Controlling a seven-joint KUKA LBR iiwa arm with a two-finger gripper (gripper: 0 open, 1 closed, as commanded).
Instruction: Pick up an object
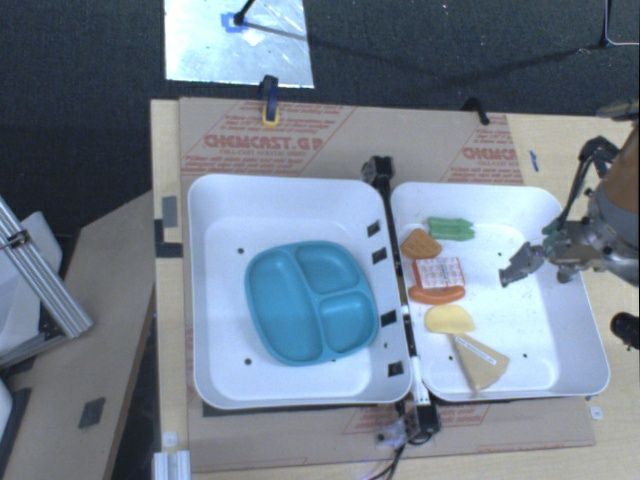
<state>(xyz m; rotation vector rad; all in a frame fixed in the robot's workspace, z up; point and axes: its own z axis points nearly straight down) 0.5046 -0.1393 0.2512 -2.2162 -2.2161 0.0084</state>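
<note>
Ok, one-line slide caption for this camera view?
Hand over right bin beside toy food; blue tray in left bin.

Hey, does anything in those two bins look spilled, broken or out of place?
Nothing stands out. The blue tray lies flat in the left bin, turned slightly askew. The toy foods sit bunched along the left side of the right bin: green piece, orange piece, yellow piece, tan wedge. The pincer hovers beside them.

A robotics lab: bench (330, 133) with twin white bins (215, 208), aluminium framing (40, 288), loose cables (400, 63).
</note>
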